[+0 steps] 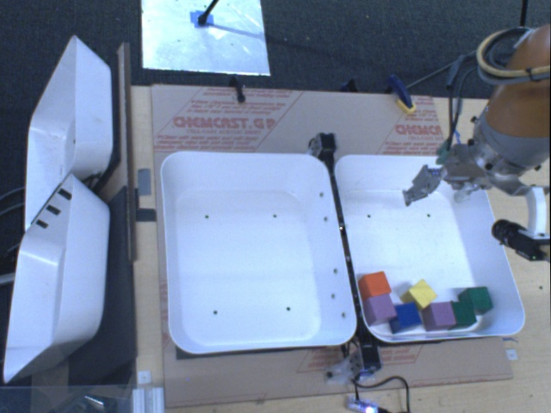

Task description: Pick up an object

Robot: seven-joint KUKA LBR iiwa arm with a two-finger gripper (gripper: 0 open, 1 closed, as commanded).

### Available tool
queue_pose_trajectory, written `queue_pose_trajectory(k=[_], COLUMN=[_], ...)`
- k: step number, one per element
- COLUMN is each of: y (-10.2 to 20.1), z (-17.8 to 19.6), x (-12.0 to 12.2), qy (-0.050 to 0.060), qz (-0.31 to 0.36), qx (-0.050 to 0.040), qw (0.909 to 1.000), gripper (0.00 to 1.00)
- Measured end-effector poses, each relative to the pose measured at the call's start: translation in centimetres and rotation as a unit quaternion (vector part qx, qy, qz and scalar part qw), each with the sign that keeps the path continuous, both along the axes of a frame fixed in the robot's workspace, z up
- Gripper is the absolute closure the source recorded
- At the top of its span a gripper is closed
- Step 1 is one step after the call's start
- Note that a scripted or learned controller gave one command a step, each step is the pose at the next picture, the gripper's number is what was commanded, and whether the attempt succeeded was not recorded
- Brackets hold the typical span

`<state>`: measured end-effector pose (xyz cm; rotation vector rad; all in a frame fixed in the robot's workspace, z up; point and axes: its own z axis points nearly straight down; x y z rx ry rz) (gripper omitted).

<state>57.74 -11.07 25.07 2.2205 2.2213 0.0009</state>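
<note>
At the near edge of the bench, a small tangle of cable and a clamp (357, 370) sits just below the seam where the two bins meet. Just beyond it, the right bin (482, 231) holds all the blocks, crowded against its near wall. The orange block (374, 284) stands at the left end of the cluster, close to the bin's left wall, with a purple block (380, 306) touching its near side. A blue block (406, 317) lies beside that, a yellow block (422, 293) sits tilted just behind it, a second purple block (440, 315) comes next, and a green block (473, 303) closes the row toward the right corner. The blocks touch or nearly touch one another, so little room lies between them, and the near wall hems them in from the front.

The rest of the right bin's floor, from the cluster up to the far wall, is bare white. The left bin (250, 248) lies alongside, its right wall against the right bin's left wall along a dark seam.

Farther back, the gripper (422, 185) hangs over the far half of the right bin, well apart from the blocks, with nothing between its fingers; whether they are spread or closed I cannot tell. The arm (516, 101) reaches in from the right, crossing the bin's far right corner. Beyond the bins lies a cardboard sheet (224, 123), and past it a shiny metal plate (202, 24) on dark floor.
</note>
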Motion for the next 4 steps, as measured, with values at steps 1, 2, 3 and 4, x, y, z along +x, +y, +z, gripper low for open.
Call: queue_pose_trajectory(k=[1,2,3,4], y=[-4.5,1.0,3.0,11.3], z=[1.9,19.6,21.0,28.5], x=[-1.9,2.4,8.7,9.7], qy=[0.000,-0.006,0.000,-0.003], qz=[0.039,0.002,0.001,0.003], qx=[-0.0002,-0.0001,0.0001,0.0007], qw=[0.9992,1.0000,1.0000,1.0000], gripper=[0.00,0.00,0.00,0.00])
